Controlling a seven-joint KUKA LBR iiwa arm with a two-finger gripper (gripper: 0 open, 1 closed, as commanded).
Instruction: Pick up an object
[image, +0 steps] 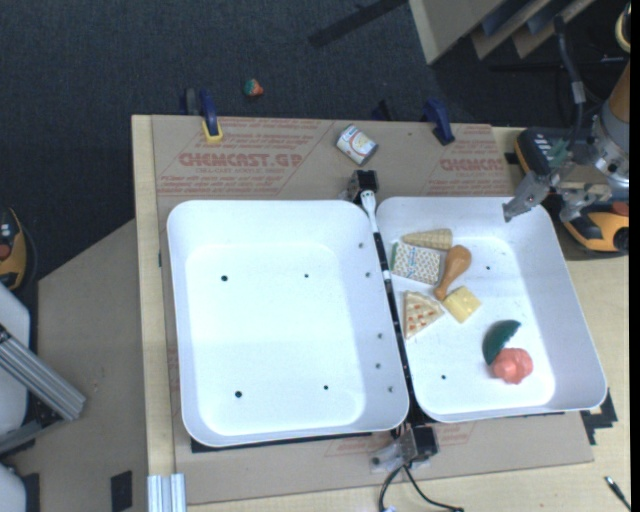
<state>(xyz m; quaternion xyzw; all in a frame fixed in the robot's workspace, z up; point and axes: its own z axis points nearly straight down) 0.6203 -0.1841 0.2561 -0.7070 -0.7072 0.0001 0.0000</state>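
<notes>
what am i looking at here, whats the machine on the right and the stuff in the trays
This is one camera fixed above a bench, looking down at a slant. The machine at the right edge is a robot arm; its gripper hangs over the top corner of the right bin, and nothing shows in it. That bin holds toy food: a drumstick, a cracker, a pizza slice, a cheese cube and a red radish with a green top. The left bin sits beside it. A small box lies on the board behind them.
</notes>
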